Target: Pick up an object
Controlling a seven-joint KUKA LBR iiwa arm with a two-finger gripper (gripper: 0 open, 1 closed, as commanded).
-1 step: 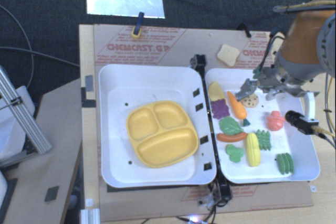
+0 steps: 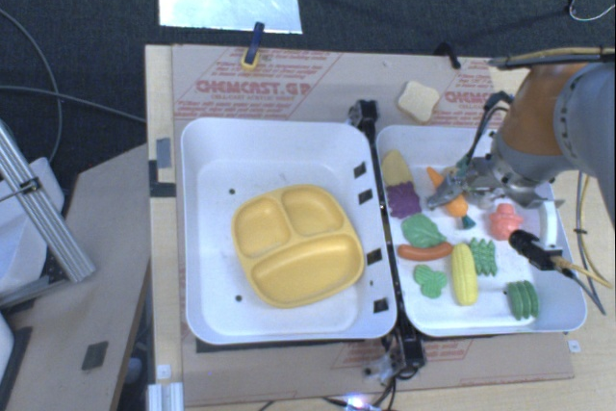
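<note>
The counter (image 2: 164, 207) bears two white bins. The left bin (image 2: 207, 159) holds a yellow divided plate (image 2: 298, 244). The right bin (image 2: 568, 303) holds toy food. The pincer (image 2: 450, 192) hangs low over a small orange carrot (image 2: 455, 204); its grip I cannot tell.

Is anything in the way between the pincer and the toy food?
Nothing visible is. The pincer is already down in the right bin, right at the orange carrot, with the purple piece and green leaf close beside.
</note>
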